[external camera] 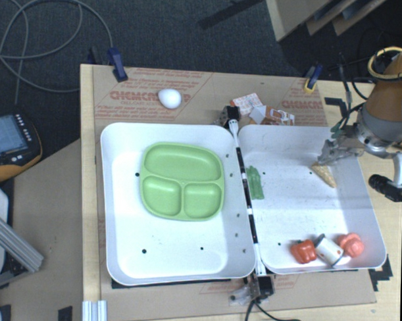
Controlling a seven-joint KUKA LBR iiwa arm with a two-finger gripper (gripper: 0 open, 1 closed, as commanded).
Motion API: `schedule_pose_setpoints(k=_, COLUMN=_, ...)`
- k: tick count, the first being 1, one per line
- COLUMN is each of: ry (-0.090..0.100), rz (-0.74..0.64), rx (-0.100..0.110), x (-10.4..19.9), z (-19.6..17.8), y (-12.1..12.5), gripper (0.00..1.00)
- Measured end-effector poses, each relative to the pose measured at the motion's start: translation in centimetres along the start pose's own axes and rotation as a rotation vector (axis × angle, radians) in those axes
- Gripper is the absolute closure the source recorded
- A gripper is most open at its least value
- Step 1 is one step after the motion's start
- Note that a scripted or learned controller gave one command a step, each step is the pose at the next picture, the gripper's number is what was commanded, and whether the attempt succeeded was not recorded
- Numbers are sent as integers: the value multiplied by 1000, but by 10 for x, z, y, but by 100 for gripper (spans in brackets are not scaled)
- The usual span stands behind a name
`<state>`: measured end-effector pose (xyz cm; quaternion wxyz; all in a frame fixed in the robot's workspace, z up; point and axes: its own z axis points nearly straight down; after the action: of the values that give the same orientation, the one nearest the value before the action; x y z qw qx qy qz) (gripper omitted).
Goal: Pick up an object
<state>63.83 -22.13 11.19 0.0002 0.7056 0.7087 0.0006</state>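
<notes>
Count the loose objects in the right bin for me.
5: a green strip by the left wall, a tan wedge under the gripper, and two orange pieces flanking a white cylinder near the front edge.

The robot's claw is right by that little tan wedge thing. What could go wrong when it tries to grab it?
The gripper sits above the small tan wedge-shaped piece in the right white bin, near its far edge. The flat wedge might slide away, or the fingers could scrape the bin floor.
</notes>
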Motion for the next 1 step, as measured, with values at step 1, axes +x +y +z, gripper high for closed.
schedule_pose_setpoints(k=1, ry=-1, rz=5, rx=2, x=0, z=-24, y=-74, gripper=100)
